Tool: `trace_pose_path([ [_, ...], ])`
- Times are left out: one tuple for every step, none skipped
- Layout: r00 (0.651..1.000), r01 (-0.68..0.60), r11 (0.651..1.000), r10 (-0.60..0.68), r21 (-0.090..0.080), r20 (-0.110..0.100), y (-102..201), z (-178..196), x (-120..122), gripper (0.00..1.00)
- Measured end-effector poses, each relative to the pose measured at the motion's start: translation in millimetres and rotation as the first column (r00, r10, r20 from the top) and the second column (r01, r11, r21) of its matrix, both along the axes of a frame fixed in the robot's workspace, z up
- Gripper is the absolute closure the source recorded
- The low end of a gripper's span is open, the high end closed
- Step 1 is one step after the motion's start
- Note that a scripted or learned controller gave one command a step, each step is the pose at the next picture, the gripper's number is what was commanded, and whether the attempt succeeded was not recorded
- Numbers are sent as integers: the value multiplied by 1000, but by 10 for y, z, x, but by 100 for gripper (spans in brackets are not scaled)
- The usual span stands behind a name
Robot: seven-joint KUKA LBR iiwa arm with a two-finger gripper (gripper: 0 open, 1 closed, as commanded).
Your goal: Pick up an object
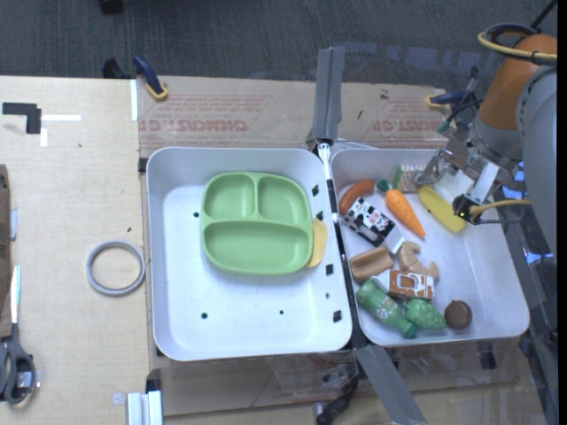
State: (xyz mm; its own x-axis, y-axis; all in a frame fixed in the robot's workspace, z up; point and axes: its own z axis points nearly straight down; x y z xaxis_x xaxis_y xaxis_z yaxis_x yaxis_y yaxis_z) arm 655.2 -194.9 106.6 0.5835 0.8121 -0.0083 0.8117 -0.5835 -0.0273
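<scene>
The arm (pixel 523 96) reaches in from the right and its gripper (pixel 443 168) hangs over the back right corner of the right bin (pixel 509 277), just above the upper end of the corn (pixel 440 209). Whether the gripper is wide or narrow I cannot tell; nothing shows clamped in it. The right bin holds the pickable clutter: the corn lies slantwise near the back wall, a carrot (pixel 405 212) lies just left of it, and further left sit a sausage (pixel 355 191) and a black-and-white cow toy (pixel 368 220). Toward the front lie a bread piece (pixel 370 261), a small carton (pixel 410 283), green vegetables (pixel 400 311) and a brown ball (pixel 457 314). The left bin (pixel 168 273) holds a green divided plate (pixel 257 222). The corn looks the nearest target. It appears to be hollow plastic play food, so probably light, stiff and rather slick, and being rounded it is liable to roll or squirt out of a pinch. The safest hold would be across its middle, at right angles to its length, with room for a finger on each side; the carrot close by leaves little room on the left.
</scene>
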Motion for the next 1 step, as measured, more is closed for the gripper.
trace_pose_path([
  [1000,-2,1000,2,-7,12,-4,45,25,100],
])
